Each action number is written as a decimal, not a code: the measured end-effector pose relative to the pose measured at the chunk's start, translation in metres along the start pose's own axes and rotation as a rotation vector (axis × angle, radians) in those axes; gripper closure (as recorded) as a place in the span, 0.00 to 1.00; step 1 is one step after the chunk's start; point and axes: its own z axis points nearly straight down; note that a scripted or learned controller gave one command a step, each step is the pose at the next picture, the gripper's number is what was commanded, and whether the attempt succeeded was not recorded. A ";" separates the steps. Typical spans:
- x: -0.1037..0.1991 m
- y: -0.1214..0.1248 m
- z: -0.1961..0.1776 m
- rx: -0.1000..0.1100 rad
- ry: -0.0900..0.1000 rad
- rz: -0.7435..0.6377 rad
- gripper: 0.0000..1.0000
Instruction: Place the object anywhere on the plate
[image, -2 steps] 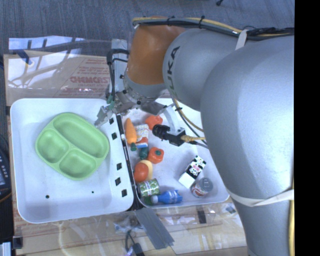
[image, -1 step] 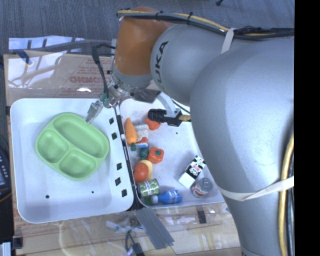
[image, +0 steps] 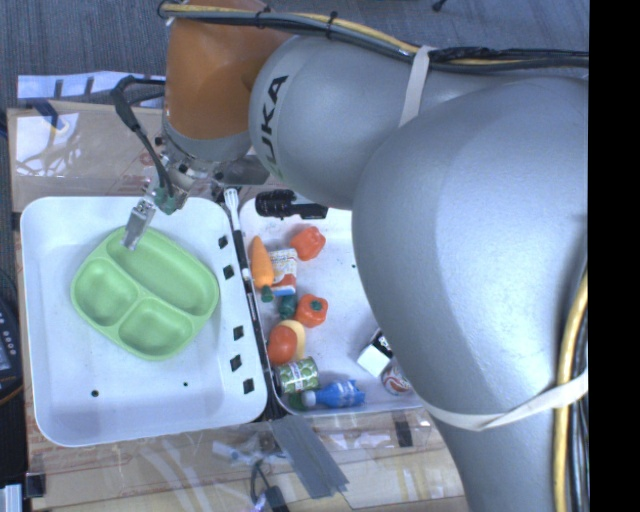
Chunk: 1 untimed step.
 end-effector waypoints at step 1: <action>0.044 0.030 -0.057 -0.002 -0.003 -0.239 0.00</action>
